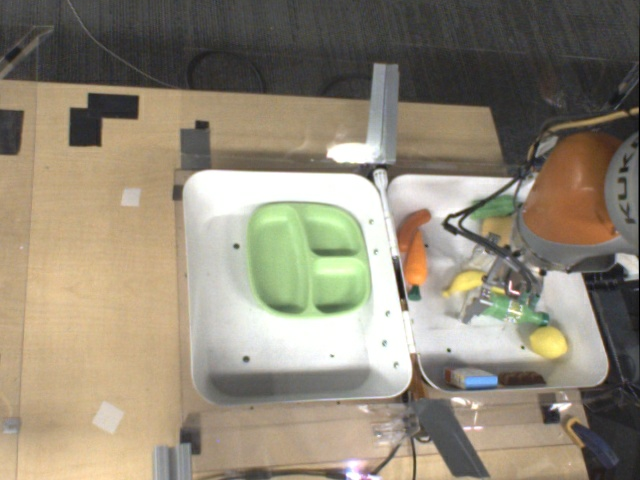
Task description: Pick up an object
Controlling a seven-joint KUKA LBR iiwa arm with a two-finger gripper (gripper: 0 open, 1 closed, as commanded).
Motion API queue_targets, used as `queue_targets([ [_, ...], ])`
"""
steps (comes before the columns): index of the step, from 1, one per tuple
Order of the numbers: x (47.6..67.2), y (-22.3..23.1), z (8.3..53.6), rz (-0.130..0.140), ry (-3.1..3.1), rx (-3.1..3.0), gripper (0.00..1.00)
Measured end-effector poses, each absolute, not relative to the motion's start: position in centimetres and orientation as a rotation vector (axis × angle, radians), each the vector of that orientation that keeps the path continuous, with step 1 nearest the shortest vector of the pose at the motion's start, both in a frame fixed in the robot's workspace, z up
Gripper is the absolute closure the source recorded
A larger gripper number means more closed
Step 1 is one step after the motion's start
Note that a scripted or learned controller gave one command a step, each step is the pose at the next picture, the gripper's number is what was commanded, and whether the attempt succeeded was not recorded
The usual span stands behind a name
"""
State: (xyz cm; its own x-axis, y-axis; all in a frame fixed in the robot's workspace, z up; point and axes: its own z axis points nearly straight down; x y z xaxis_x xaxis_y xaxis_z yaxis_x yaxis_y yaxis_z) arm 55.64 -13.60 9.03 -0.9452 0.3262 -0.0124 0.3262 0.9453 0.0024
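Claw hangs low over green bottle, long axis left-right; finger state cannot be told.

You're looking at a robotics lab: a plywood bench carrying two white bins, metal brackets bolted just behind them, loose cables on dark carpet beyond the bench.

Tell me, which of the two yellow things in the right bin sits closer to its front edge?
The round yellow lemon-like piece, right of the claw. The other, a curved yellow banana-like piece, lies farther back, toward the bin's middle.
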Motion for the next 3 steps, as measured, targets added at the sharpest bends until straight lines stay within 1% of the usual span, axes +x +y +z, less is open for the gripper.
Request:
queue_targets([
  [1,62.7,-15.5,8.8,-0.001,3.125,0.152,0.00],
  [2,63.1,-15.4,10.4,-0.004,3.109,0.147,1.00],
  [3,65.2,-11.4,19.9,0.002,3.081,0.531,1.00],
])
